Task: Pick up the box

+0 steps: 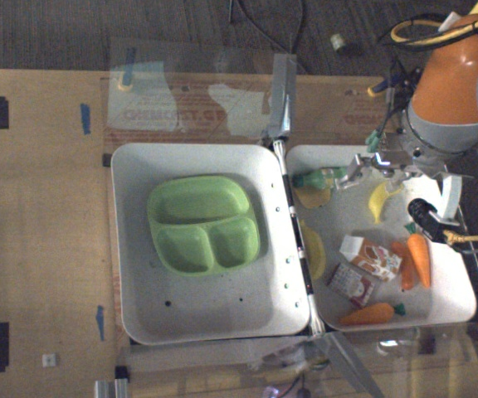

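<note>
Positioned over the far half of the right bin, the end effector is hanging from the grey and orange arm; its metal parts are blurring together, so whether it is open or closed cannot be told, and nothing is showing between its fingers.

Starting at the near rim of that bin, a carrot is lying flat, close to the edge. Just beyond it, a small dark red packet is resting next to the box, which is lying tilted in the middle of the bin. The box is showing white and orange-red printed faces; the print is too small to read. A red item is touching the right side of the box, and a second carrot is lying just beside that. A yellow item is sitting against the left wall. Open floor is showing between the box and the left wall, and beyond the box toward the end effector.

Farther back, a banana is lying just under the end effector, and a green bottle is sitting in the far left corner.

Left of the divider, the left bin is holding a green divided tray, with bare white floor running all around it.

Beyond the bins, faint reversed lettering is showing on the worktop, unreadable.
</note>
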